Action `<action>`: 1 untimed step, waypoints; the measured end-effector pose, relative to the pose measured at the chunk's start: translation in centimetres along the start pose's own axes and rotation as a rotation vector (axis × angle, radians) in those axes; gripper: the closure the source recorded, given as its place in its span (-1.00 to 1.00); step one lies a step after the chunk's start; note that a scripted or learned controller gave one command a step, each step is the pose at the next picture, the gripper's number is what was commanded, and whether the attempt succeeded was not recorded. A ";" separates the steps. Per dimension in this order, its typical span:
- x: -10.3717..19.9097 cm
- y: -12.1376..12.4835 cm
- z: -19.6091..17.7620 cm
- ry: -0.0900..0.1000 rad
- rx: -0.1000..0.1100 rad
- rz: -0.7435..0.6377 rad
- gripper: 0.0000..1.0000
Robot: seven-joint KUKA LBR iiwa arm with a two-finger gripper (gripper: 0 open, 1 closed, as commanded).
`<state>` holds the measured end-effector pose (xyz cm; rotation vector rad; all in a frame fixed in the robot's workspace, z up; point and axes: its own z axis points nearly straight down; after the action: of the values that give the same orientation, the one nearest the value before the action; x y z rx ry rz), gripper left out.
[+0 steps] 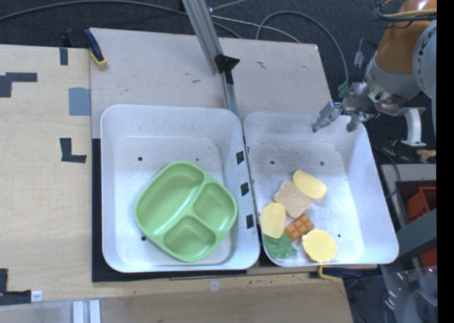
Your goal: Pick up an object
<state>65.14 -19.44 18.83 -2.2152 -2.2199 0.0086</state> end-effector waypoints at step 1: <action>-0.9 -0.4 5.7 0.000 0.000 0.001 -1.00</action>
<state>64.66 -20.32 13.14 -2.2165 -2.2192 0.0087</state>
